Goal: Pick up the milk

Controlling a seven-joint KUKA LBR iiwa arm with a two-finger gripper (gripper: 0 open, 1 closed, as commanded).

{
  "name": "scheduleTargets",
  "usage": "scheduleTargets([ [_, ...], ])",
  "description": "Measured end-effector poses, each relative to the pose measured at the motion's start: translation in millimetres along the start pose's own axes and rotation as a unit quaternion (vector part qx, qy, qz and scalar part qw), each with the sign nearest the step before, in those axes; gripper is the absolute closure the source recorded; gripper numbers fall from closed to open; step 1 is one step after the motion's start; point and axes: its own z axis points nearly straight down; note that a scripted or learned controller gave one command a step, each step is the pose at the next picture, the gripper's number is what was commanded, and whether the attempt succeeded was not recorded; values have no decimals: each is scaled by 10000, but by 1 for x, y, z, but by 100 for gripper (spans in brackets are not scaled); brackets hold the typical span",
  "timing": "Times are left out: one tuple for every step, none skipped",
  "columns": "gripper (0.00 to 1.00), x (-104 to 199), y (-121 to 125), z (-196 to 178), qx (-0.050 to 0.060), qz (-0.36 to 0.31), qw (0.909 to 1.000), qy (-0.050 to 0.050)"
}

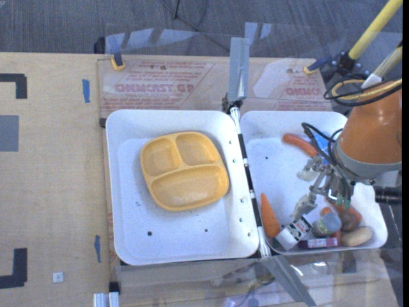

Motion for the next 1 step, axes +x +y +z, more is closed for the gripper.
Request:
scheduleTargets([
  [0, 7, 5, 25, -32, -819, 9965, -173],
])
